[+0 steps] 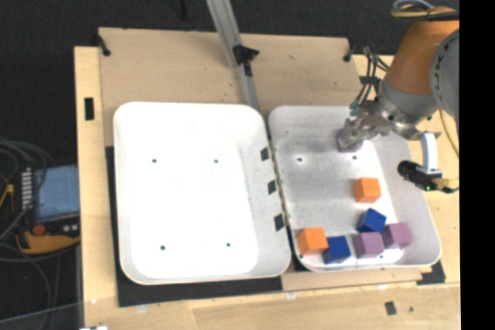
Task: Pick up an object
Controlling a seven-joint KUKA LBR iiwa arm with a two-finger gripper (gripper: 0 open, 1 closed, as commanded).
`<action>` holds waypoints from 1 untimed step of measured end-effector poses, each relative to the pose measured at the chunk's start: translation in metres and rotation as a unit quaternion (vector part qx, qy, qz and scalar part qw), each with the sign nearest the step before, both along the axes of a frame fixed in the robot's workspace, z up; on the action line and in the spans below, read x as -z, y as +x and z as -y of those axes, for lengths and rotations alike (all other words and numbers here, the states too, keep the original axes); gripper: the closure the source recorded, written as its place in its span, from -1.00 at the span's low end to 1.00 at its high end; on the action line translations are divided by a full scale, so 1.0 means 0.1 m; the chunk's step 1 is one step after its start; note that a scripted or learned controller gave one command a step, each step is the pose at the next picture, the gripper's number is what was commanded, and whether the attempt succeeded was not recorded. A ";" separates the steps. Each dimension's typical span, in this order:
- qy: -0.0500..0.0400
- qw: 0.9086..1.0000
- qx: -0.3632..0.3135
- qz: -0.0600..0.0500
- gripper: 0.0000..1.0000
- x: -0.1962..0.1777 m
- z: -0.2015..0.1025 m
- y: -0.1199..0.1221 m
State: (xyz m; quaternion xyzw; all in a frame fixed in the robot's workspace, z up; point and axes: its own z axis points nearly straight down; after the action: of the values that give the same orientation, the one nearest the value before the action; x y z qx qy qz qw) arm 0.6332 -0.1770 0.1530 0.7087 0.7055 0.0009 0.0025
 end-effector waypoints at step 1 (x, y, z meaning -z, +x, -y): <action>0.000 1.000 -0.002 0.001 1.00 -0.49 0.08 -0.03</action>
State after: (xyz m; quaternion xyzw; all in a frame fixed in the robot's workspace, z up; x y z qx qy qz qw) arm 0.6301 -0.1849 0.2017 0.7077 0.7066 0.0015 0.0032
